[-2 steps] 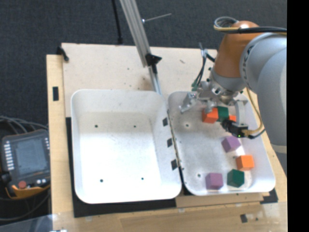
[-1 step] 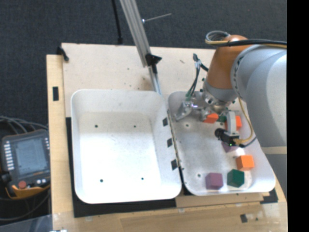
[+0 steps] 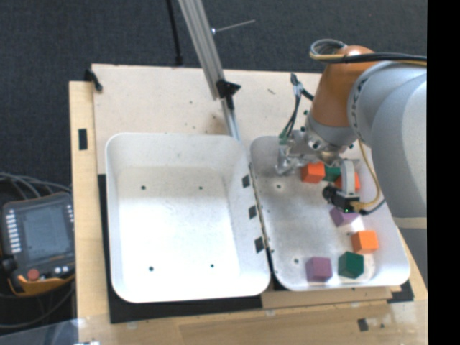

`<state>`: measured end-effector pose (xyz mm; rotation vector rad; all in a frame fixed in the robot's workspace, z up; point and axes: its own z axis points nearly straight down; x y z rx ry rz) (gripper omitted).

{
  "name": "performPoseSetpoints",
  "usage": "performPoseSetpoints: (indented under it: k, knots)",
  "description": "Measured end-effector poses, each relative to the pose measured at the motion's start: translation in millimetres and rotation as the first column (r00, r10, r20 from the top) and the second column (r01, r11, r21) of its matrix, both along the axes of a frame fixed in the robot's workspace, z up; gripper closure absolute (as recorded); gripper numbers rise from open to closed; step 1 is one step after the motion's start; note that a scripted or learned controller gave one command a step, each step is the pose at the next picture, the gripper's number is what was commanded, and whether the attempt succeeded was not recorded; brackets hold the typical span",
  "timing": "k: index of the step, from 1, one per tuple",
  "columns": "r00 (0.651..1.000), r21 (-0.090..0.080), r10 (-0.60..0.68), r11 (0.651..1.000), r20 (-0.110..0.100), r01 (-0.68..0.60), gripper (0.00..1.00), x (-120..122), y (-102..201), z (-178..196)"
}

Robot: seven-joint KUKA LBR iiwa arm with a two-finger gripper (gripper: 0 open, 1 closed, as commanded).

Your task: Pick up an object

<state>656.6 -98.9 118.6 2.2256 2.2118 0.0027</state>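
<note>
my arm [image 3: 374,113] comes in from the right, grey with its orange band above the wrist, and bends down over the far end of the right bin [image 3: 287,221]. my claw [image 3: 291,157] hangs low at that bin's upper left part, near the wall it shares with the left bin [image 3: 180,214]. from this slanted view i cannot tell how my claw is set or whether it has hold of anything; the wrist and cabling crowd it.

just beside my claw, toward the right, sits an orange block [image 3: 313,172], with a bit of a green block [image 3: 333,171] next to it, partly under my wrist. further down the bin's right side lies a pale purple block [image 3: 341,216], then an orange cube [image 3: 365,241] near the rim. at the near end of the bin a purple cube [image 3: 318,268] and a dark green cube [image 3: 351,264] sit side by side, close but apart.

both bins rest on the pale wooden desk [image 3: 158,99]. a slanted metal pole [image 3: 205,45] rises from behind the bins. off the desk to the left lies a control pendant [image 3: 39,236] with a grey screen.
</note>
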Motion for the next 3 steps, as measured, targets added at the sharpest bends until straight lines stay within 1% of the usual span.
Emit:
performPoseSetpoints:
  k: [2, 3]
  knots:
    - [1.000, 0.001, 0.009, 1.000, 0.002, -0.009, 1.00, -12, 10, 108]
    - [1.000, 0.001, 0.010, 1.000, 0.000, -0.010, 1.00, -11, 9, 130]
